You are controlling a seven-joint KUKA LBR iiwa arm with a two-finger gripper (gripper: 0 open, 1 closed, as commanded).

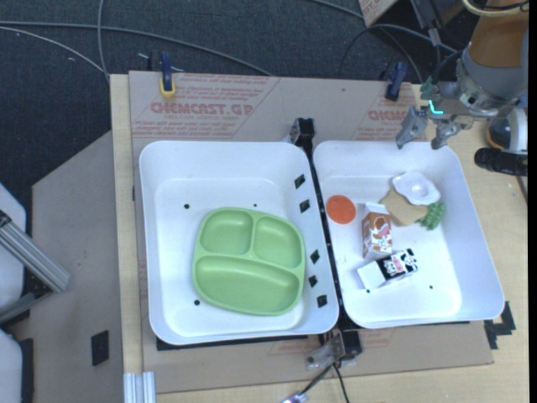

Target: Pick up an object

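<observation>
My gripper (426, 133) hangs over the far rim of the right bin (470, 250), fingers spread open with nothing between them. Below it in that bin lie a fried egg on toast (412, 198), a green broccoli piece (434, 217), an orange disc (341, 209), a small brown-and-white carton (377, 233) and a white cow-print carton (389, 269). All of these rest on the bin floor, apart from the gripper.
The left bin (168, 225) holds a green divided plate (249, 261). A black clip strip (312, 217) runs between the bins. Blue clamps (167, 72) hold the cardboard base at the back. Cables cross the dark floor behind the bench.
</observation>
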